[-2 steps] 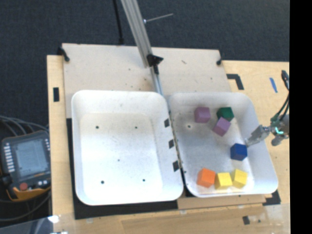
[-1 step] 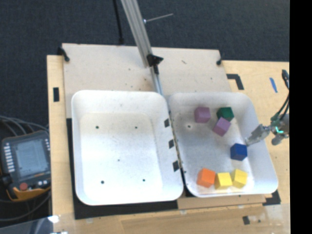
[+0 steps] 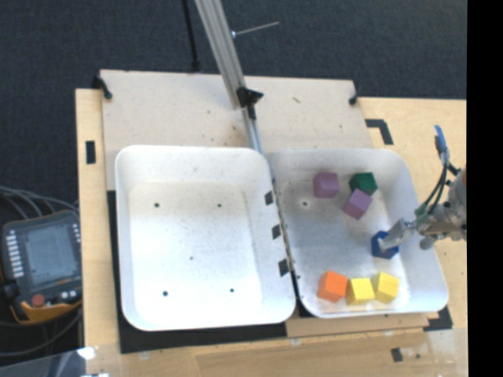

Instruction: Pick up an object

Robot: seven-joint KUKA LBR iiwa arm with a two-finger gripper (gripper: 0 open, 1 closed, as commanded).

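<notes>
Bench [image 3: 220, 108] is carrying two white bins side by side. Left bin [image 3: 141, 171] is sitting next to the right bin [image 3: 416, 281], which is holding all the blocks. Arm is reaching in from the right, gripper [image 3: 405, 230] hovering at the bin's right side, just beside the blue block [image 3: 384, 244]; can't tell if the fingers are released or grasping. Two purple blocks [image 3: 326, 184] and a green block [image 3: 363, 182] are sitting at the far end. Orange block [image 3: 332, 286] and two yellow blocks [image 3: 361, 290] are lining the near wall.

The arm [image 3: 449, 210] is cut off at the right edge; its jaws are too small to read.
</notes>
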